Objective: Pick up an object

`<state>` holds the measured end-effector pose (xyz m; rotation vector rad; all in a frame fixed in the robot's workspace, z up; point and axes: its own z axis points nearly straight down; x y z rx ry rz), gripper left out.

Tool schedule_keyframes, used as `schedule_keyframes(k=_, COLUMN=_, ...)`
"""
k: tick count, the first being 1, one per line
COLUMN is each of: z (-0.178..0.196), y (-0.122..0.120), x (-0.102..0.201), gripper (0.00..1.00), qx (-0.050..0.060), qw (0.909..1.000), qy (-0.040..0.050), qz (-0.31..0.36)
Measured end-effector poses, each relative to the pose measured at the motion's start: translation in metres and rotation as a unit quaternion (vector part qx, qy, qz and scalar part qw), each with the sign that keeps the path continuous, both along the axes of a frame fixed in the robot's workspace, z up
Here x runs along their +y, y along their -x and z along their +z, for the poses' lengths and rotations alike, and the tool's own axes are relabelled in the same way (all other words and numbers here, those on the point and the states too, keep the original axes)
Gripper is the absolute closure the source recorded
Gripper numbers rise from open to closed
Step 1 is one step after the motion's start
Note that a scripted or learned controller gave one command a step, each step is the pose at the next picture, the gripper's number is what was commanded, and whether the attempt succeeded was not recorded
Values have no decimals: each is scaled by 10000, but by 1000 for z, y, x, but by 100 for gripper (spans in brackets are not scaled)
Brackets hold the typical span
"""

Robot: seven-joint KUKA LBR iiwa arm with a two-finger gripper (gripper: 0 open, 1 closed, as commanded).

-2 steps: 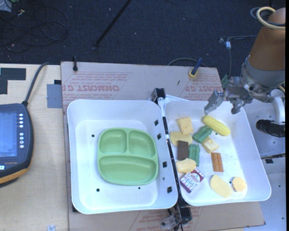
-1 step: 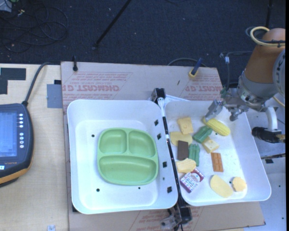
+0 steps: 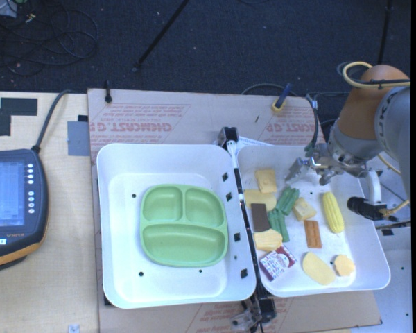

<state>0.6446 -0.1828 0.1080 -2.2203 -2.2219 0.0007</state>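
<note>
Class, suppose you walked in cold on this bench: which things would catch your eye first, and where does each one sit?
The green divided plate lies alone in the left bin. The right bin holds a jumble of toy food, including a corn cob and green pieces. The arm's orange band stands out at right, with the end effector over that bin's far edge.

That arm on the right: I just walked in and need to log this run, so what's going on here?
The arm's gripper hangs over the upper part of the right bin, above a scatter of toy food: a corn cob, green bean pods, yellow blocks and a red packet. Nothing is between its fingers, so no pick has happened. The left bin holds a green divided plate.
</note>
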Motion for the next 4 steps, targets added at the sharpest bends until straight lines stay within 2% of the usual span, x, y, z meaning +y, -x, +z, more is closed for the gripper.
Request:
schedule_keyframes(k=1, z=-21, y=75, x=-7, gripper=0, qx=10, qw=10000, qy=-15, qz=-11)
schedule_keyframes(k=2, z=-20, y=136, x=-20, gripper=0, qx=-11, qw=10000, qy=-8, qz=-11)
schedule_keyframes(k=3, z=-12, y=135, x=-19, gripper=100, qx=13, qw=10000, qy=-48, qz=-21)
schedule_keyframes(k=4, z=36, y=169, x=74, gripper=100, qx=30, qw=10000, qy=-33, qz=29)
